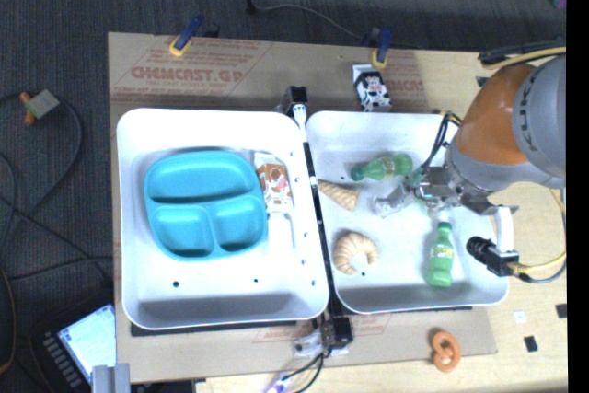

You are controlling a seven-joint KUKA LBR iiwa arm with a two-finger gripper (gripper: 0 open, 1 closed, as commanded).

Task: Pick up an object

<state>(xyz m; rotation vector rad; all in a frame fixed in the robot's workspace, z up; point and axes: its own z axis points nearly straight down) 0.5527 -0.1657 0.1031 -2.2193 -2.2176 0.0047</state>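
The right bin (479,290) holds several items. A green bottle (382,167) lies on its side near the back, and an ice-cream cone (339,194) lies to its left. A croissant (354,250) rests at the front left, and a second green bottle (441,255) with a white label lies at the front right. My gripper (394,201) hangs low over the middle of this bin, just below the first bottle and right of the cone. Nothing is visibly held in it.
The left bin (129,198) contains a blue divided tray (202,202) and a small printed packet (273,183). An orange ring (445,349) lies on the bench in front of the right bin. Clamps and a small black-and-white figure (372,88) sit behind the bins.
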